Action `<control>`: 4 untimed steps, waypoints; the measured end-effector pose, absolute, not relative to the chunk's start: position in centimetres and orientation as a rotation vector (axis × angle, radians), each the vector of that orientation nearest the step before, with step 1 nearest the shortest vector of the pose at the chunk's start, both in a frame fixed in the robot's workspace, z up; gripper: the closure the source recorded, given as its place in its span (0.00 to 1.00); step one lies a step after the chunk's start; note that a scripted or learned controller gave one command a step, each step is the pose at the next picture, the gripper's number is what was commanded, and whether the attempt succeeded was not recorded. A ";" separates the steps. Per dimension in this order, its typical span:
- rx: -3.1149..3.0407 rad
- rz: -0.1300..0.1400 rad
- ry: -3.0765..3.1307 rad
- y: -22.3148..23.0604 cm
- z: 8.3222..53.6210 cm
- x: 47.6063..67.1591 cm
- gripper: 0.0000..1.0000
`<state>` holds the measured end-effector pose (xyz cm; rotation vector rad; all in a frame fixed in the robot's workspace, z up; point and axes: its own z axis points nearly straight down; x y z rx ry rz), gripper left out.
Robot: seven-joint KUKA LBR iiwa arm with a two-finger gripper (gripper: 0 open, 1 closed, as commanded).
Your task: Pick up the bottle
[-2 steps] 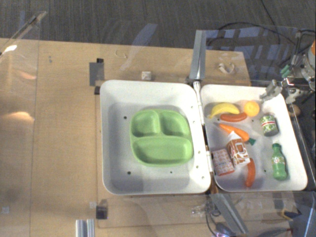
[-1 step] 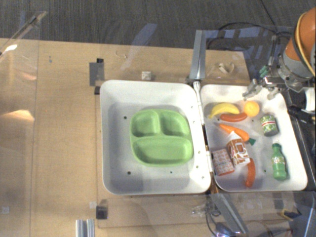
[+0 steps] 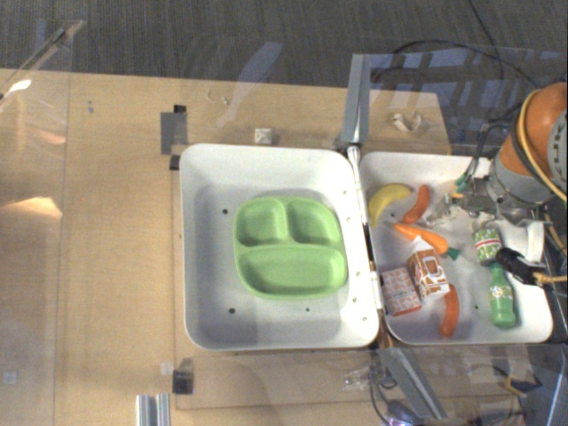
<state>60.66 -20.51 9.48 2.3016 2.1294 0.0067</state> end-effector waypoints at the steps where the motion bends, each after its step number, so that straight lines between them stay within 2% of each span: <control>1: 1.979 0.013 2.411 -19.6 9.3 59.4 0.00; 2: 1.795 0.005 2.569 -20.6 14.0 55.8 0.00; 3: 1.959 0.020 2.426 -20.5 9.4 52.1 0.00; 4: 1.948 0.024 2.416 -20.7 10.7 52.5 1.00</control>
